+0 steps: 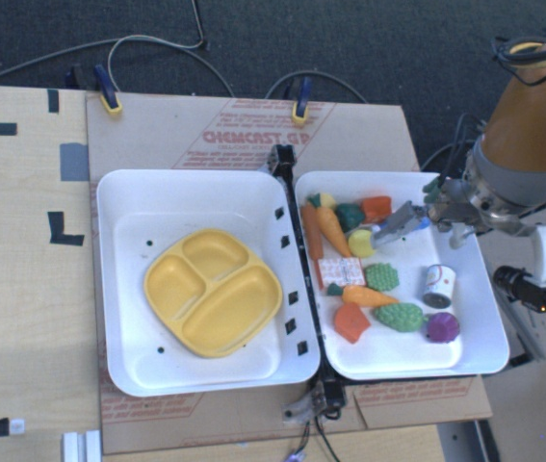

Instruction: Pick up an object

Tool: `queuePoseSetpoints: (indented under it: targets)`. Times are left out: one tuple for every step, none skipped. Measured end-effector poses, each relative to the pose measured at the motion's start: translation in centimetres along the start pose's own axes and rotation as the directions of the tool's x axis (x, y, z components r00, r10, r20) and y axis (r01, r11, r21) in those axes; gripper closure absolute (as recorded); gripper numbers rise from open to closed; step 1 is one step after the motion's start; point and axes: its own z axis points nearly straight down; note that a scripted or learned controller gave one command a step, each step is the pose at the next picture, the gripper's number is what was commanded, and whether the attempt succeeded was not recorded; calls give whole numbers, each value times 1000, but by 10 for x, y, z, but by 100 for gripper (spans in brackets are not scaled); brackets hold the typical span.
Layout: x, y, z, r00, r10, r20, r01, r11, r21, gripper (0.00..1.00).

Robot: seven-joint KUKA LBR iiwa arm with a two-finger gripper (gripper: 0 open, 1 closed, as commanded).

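Gripper (380, 231), whose opening I cannot tell, touches the yellow toy (360, 243).

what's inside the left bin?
The left bin holds one yellow divided plate with three compartments and nothing in them. Small dark marks dot the bin floor around it. Whatever lies under the plate is covered.

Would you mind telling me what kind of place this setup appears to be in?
Probably a robotics lab bench for grasping trials: two white bins clamped on cardboard, toy food heaped in the right one, a yellow divided plate in the left, and loose cables trailing over dark carpet.
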Motion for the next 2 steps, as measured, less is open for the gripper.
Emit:
queuePoseSetpoints:
  targets:
    - [-10, 65, 143, 1000, 1, -1, -1, 1000, 3, 0]
    - [8, 115, 192, 1000, 2, 2, -2, 1000, 1, 0]
